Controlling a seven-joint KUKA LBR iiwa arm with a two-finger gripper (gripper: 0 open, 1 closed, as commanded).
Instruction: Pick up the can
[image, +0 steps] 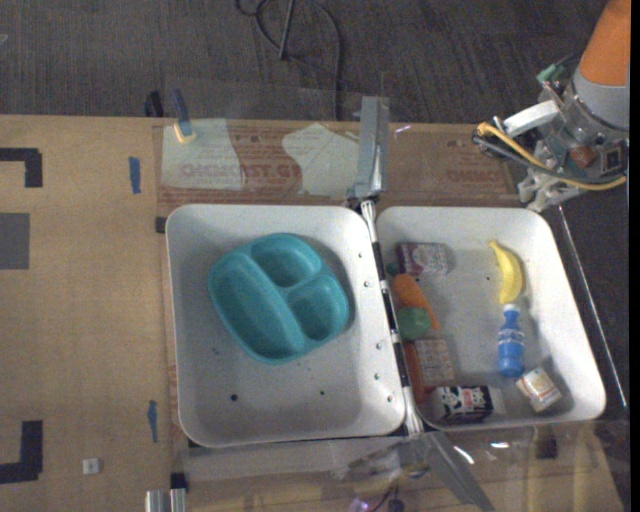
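Approach is the step in hand: tool (560, 165), its state impossible to tell, hovers at upper right, well apart from the can (424, 259); next it must descend over it.

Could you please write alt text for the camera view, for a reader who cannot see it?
The arm's tool hangs above the right bin's far right corner, away from the can lying at its far left. That bin also holds a banana, a bottle and small cartons; the left bin holds a teal tray.
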